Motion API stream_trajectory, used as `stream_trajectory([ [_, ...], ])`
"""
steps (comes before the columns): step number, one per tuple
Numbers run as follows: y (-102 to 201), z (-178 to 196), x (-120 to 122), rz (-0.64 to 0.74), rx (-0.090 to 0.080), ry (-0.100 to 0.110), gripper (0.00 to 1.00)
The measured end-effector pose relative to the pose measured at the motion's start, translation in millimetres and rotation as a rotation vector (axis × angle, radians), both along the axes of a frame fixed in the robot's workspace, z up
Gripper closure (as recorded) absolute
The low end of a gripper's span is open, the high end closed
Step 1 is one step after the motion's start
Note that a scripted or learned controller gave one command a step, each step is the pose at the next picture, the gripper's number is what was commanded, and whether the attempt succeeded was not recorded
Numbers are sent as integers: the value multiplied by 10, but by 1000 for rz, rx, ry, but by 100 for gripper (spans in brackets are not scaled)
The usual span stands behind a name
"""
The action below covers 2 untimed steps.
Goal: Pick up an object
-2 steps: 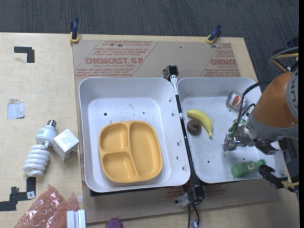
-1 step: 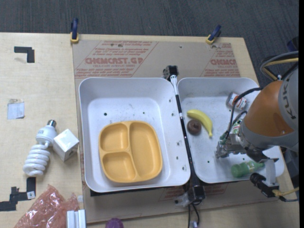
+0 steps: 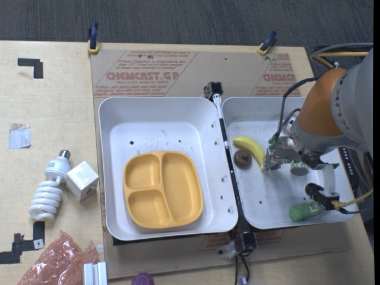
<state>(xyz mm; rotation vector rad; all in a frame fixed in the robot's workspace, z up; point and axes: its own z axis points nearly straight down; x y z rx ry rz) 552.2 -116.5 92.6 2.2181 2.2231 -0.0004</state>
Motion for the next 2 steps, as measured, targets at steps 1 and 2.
stream_trajectory([
  [1, 238, -5, -549, -4, 1, 2, 0],
  [2, 238, -4, -744, -4, 1, 0, 0],
])
